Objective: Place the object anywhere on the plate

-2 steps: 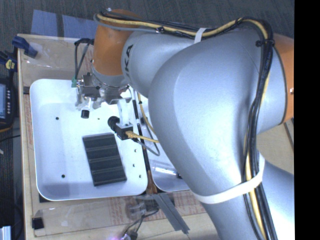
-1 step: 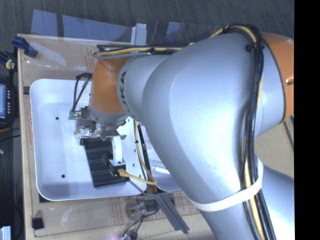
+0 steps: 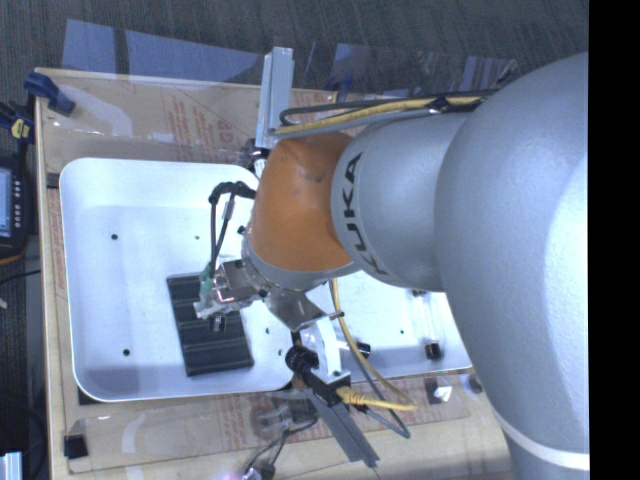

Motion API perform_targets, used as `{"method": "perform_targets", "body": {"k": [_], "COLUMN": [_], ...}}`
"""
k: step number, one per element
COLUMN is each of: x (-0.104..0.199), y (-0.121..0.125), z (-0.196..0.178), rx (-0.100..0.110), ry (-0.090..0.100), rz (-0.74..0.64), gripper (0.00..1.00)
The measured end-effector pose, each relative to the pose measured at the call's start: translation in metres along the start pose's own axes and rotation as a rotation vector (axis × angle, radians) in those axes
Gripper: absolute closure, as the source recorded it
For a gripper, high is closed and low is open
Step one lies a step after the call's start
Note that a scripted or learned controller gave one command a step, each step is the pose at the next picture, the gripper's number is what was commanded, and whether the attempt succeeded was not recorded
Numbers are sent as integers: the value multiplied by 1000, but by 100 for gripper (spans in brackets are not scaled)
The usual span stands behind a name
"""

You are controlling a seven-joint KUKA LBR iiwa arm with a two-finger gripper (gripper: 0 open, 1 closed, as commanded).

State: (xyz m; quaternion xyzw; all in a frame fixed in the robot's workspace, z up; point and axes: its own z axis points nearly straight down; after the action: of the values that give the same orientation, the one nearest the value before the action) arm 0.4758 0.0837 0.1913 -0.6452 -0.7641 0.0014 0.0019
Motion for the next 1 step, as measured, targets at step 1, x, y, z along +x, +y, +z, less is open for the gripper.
{"method": "perform_targets", "body": {"k": [1], "x": [53], "y": [9], "z": [101], "rx": [0], "ry": [1], "rz": [125], "gripper": [100]}}
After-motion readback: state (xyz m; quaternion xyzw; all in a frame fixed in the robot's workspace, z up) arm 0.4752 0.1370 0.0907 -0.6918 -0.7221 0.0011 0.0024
